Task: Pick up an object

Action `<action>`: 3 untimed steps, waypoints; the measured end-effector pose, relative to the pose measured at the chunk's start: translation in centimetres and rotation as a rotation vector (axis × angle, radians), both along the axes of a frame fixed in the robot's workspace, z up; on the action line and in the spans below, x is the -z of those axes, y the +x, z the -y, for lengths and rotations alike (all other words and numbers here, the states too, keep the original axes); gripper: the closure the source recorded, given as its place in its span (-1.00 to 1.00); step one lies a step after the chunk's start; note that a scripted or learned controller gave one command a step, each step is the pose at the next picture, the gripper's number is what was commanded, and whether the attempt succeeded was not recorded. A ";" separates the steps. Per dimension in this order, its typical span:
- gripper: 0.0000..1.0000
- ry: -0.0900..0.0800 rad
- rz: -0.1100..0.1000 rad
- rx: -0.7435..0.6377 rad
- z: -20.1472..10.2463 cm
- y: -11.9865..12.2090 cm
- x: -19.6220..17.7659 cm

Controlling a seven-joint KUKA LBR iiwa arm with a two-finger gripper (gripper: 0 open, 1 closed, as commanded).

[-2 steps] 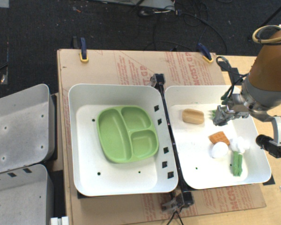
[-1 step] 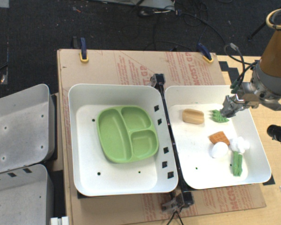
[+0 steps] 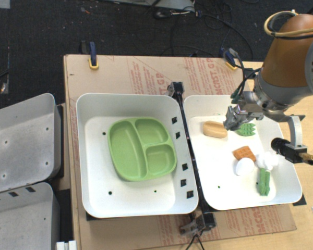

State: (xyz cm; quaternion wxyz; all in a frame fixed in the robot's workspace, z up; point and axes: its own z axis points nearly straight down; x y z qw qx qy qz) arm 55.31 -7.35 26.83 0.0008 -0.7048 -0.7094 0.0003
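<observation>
1. Cannot tell the jaw state; gripper (image 3: 235, 120) low in right bin (image 3: 287, 194), just beside tan bread piece (image 3: 215, 129).
2. Close by: green leafy piece (image 3: 246, 129), orange block (image 3: 243, 153), white egg (image 3: 244, 166), green pod (image 3: 263, 182).
3. In left bin (image 3: 88, 191): green divided plate (image 3: 142, 148).

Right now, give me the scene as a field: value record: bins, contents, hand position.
left bin: holds a green divided tray
right bin: holds a tan bread-like piece, a leafy green item, an orange piece, a white egg-shaped object, a long green item
hand: low over the right bin's far end, between the tan bread-like piece and the leafy green item
held: nothing visibly between its fingers
</observation>
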 end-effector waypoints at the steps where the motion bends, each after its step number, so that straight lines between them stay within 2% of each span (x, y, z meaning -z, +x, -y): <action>1: 1.00 0.001 0.000 -0.002 -5.3 1.7 2.0; 2: 1.00 0.000 0.002 -0.002 -11.1 3.7 3.3; 3: 1.00 0.001 0.004 -0.001 -15.9 5.4 2.8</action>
